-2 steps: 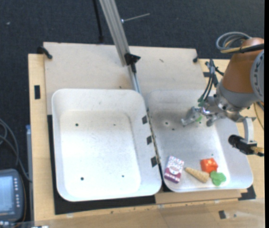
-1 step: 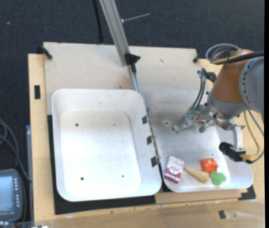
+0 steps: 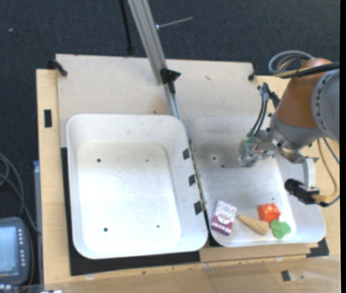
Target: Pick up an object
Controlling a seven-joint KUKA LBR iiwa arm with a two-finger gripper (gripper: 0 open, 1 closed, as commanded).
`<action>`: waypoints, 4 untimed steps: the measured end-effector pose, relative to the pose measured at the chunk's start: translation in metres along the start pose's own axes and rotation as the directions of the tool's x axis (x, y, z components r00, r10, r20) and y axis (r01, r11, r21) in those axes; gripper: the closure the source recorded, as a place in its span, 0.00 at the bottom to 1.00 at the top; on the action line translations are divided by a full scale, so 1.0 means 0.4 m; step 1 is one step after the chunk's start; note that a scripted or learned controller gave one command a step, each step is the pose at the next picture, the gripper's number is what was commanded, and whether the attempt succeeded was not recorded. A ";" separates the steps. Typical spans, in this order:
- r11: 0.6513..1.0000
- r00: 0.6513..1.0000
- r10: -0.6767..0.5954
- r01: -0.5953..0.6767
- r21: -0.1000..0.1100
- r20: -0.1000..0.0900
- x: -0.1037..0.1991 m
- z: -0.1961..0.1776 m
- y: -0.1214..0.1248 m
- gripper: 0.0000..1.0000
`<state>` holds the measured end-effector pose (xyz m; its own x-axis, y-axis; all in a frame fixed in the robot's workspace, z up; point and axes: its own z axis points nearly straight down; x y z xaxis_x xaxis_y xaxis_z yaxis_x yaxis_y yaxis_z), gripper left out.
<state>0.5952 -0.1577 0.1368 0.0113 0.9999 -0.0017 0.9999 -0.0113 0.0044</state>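
The two-finger gripper (image 3: 250, 153) hangs low over the right shallow white bin (image 3: 221, 140), and whether it is open or closed cannot be told. Four things lie along that bin's near edge: one purple-and-white carton (image 3: 223, 217), one tan cone (image 3: 254, 224), one red block (image 3: 268, 212), one green lump (image 3: 280, 228). The left shallow white bin (image 3: 130, 185) sits just beside.

Two bins are sitting side by side, and in the right bin (image 3: 221, 139) a small box (image 3: 223, 217), a cone (image 3: 253, 224), a block (image 3: 268, 212) and a round thing (image 3: 280, 228) are lying near the front edge, with the gripper (image 3: 249, 153) hanging behind them.
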 end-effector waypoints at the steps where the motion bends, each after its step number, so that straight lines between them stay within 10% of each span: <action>1: 1.000 1.000 -0.005 0.005 -0.002 0.000 0.006 -0.129 -0.015 1.00; 3: 1.000 1.000 -0.015 0.015 -0.001 0.000 -0.004 -0.363 0.002 1.00; 4: 1.000 1.000 -0.018 0.018 0.003 -0.002 0.125 -0.366 0.015 1.00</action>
<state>0.6011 -0.1075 0.2831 -0.0064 1.0000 0.0004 1.0000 0.0064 0.0014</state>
